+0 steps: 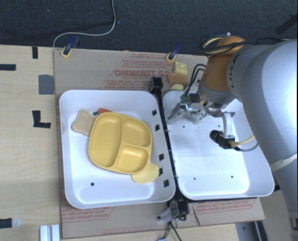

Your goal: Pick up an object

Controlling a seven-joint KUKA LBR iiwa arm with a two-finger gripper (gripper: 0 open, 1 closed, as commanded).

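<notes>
The arm reaches in from the right and its claw hangs over the far left corner of the right bin. I cannot tell the state of the claw, because the wrist covers much of it. Nothing is seen held there.

The things that can be picked are almost all in the left bin. A yellow divided plate lies in its middle. A beige, toast-like piece sits at the far left edge of the plate, touching it or partly under it. A small red thing peeks out behind the plate, and a pale yellow flat piece lies at its near right corner. A yellow block rests on the counter behind the bins, outside both of them.

My judgement of the risks: the claw is above a part of the right bin where I see no object, so a descent here would probably close on nothing. If it moves to the left bin, it must cross the divider between the bins, and a low path could strike it. The plate is wide and shallow, so the claw may slide off its rim. The flat pieces lie close to the plate and could be pushed instead of being gripped.
</notes>
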